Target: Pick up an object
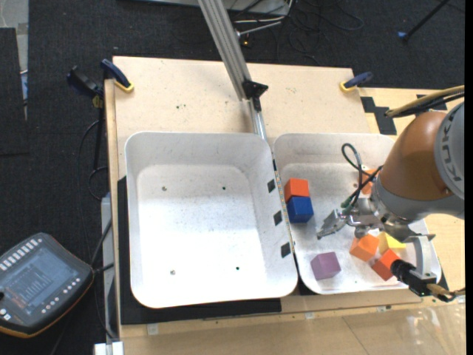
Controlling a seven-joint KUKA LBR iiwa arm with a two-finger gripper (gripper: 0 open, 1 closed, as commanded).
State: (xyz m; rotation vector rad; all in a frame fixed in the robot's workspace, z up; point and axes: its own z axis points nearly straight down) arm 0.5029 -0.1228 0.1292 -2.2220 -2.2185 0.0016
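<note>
Toward the lower right of the frame, over the right bin [310,145], the hand [330,225] points left with its metal fingers slightly parted around nothing. Just below it lies a purple cube [325,265]; up and left sit an orange block [297,188] atop a blue block [300,208]. Orange pieces [364,248] cluster right of the hand, beneath the arm. Left bin [196,217] lies beside it on the counter [192,95].

A pale speckled bench top [199,98] is set on dark carpeted floor [66,21]; blue and yellow clamps [117,75] are fixed at its far corners; black cables [325,21] are strewn beyond it; a grey handheld pendant [37,283] is laid at lower left.
</note>
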